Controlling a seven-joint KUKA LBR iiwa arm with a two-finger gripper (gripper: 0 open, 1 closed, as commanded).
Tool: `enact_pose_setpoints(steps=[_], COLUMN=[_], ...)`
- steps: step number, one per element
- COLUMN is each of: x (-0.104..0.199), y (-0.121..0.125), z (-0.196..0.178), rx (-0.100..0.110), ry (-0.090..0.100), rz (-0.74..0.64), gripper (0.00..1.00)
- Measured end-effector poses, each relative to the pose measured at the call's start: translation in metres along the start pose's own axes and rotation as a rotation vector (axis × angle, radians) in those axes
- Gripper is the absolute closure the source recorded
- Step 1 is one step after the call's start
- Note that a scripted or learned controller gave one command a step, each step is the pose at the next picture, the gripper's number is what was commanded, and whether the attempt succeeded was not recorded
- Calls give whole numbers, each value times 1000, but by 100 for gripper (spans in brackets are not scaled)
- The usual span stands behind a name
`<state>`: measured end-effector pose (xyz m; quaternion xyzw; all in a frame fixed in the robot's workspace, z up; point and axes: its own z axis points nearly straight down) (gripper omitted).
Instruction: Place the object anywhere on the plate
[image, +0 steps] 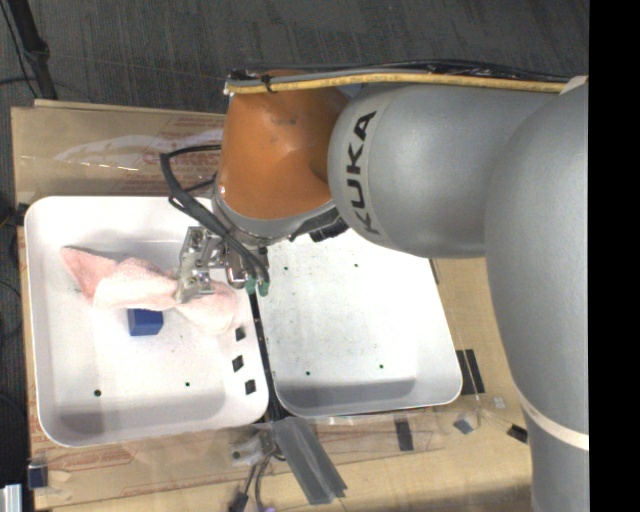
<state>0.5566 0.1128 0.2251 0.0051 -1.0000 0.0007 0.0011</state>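
A small blue block (145, 321) lies in the left bin (45, 330), just below a pale pink and white, crumpled-looking flat piece (115, 278) that stretches across the bin's upper half. My gripper (201, 272) hangs low over the right end of that pink piece, near the bin's right wall. It is to the right of the blue block and a little above it in the camera view, and apart from it. The metal wrist and dark cables hide what lies directly beneath the gripper.
The right bin (350, 330) sits against the left one, and the arm's orange band (275, 140) and grey body (470, 170) cover its upper part. Black tape marks (240, 362) line the wall between the bins. Cardboard covers the bench around them.
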Motion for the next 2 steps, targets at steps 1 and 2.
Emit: enact_pose_setpoints(steps=[1, 2], x=[37, 36], y=[36, 36], z=[-4, -4], rx=[0, 0], ry=[0, -1], rz=[1, 1], gripper=[100, 0])
